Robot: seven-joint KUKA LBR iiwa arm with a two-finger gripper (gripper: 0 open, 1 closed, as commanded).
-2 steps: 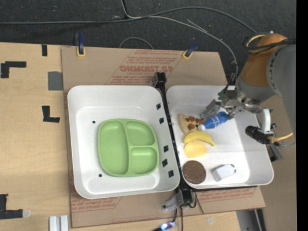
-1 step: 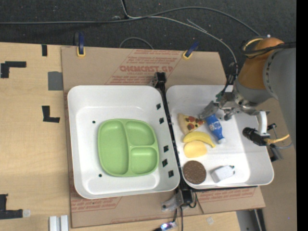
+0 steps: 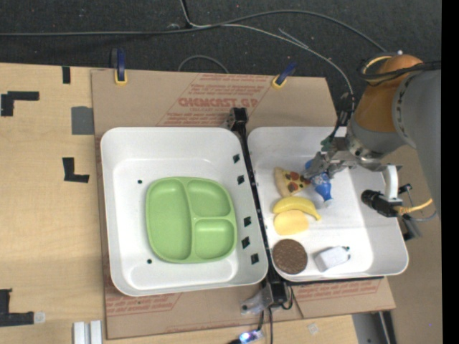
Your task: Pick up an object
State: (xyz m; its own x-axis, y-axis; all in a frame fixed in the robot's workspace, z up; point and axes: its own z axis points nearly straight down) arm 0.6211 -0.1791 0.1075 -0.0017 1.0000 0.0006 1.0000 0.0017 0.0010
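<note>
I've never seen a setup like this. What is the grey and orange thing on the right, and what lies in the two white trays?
That is a robot arm, filmed from one fixed camera above the bench. Its pincer hangs low over the right bin, beside a pizza slice toy and a small blue object. Also there: a banana, a pale yellow piece, a brown disc and a small white item. The left bin holds a green divided plate. Whether it grips anything is unclear.

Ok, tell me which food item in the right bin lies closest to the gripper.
The triangular pizza slice, beside the gripper. The yellow banana, pale yellow round piece and brown round cookie lie farther toward the bin's near edge.
</note>
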